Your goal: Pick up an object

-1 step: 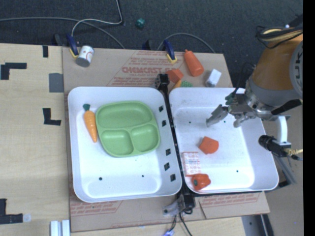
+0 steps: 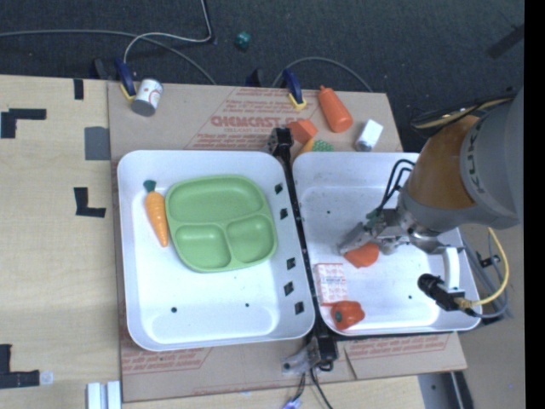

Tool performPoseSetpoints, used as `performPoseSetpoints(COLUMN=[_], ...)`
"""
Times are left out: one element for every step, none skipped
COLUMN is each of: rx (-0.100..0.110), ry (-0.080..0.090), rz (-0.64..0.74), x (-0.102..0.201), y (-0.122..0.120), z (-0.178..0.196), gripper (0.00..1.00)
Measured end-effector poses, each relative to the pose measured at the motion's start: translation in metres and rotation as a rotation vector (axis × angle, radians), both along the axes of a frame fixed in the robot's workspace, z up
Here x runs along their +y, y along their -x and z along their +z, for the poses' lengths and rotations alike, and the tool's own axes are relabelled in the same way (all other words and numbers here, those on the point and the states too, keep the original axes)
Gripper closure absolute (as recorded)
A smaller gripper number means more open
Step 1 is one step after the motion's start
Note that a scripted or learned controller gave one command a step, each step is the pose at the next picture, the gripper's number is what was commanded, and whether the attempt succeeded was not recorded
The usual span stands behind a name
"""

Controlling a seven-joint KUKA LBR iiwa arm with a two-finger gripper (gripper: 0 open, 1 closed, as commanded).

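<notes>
My gripper [image 2: 362, 240] reaches down into the right bin [image 2: 341, 177] from the right, low over its floor. A small orange-red object [image 2: 365, 256] lies directly at the gripper's tip, touching it or just beneath it; whether it is gripped is unclear. A red toy vegetable with a green stem [image 2: 347, 314] rests near the bin's front edge. Between the two, beside the divider, lies a flat white packet with red print [image 2: 330, 279].
The left bin [image 2: 136, 228] holds a green divided plate [image 2: 221, 222] and a toy carrot [image 2: 157, 215]. Behind the bins on the cardboard sit an orange bottle [image 2: 335, 109], a white cube [image 2: 370, 134], an orange block [image 2: 304, 131] and a small can [image 2: 146, 95].
</notes>
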State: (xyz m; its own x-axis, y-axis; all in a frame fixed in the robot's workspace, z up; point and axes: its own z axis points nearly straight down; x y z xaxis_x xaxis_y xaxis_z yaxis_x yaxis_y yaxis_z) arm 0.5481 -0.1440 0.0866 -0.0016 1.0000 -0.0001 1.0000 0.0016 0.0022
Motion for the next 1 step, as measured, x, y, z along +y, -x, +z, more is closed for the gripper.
performPoseSetpoints(rx=[-0.003], ry=[0.002], rz=[0.0], x=[-0.0004], y=[-0.0007], z=[0.0098], gripper=[1.0])
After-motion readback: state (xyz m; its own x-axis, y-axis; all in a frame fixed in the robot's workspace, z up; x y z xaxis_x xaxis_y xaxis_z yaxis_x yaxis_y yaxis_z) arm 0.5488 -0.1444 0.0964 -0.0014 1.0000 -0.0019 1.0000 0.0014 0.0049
